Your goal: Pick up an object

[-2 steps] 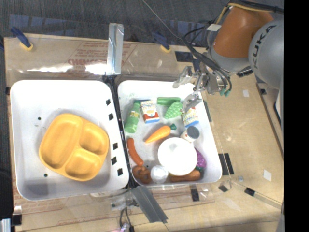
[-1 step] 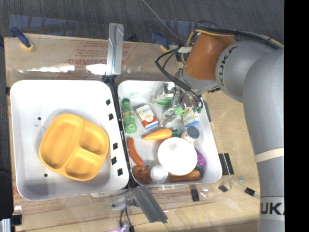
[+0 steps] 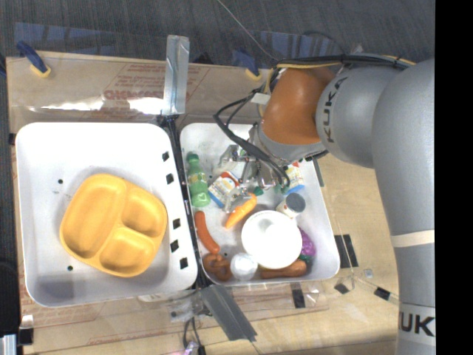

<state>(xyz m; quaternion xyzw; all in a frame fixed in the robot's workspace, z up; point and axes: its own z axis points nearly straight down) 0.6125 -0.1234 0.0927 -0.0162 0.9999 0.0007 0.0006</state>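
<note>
Objects for picking: a mixed heap in the right bin [image 3: 325, 220]. Contents: green bottle [image 3: 196, 183] upright along the left wall; small white packet with blue and red print [image 3: 222, 189], text too small to read; orange carrot [image 3: 240, 211] at centre; white round bowl [image 3: 271, 239] overturned, in front of the carrot; red sausage [image 3: 207, 231] along the left wall; brown sausage [image 3: 284, 269] at the front wall; purple item [image 3: 307, 247] at the bowl's right; small blue-capped container [image 3: 293, 201]. Left bin [image 3: 37, 154]: one yellow divided tray [image 3: 112, 224]. Gripper [image 3: 250, 174]: low over the heap's rear, near the packet and carrot; finger spread and any hold cannot be told. Legible writing: "UK" on the arm [image 3: 399, 139], lower right; partial "K" near the wrist. Faded red print on the cardboard [image 3: 96, 80] behind the bins, unreadable.
</note>
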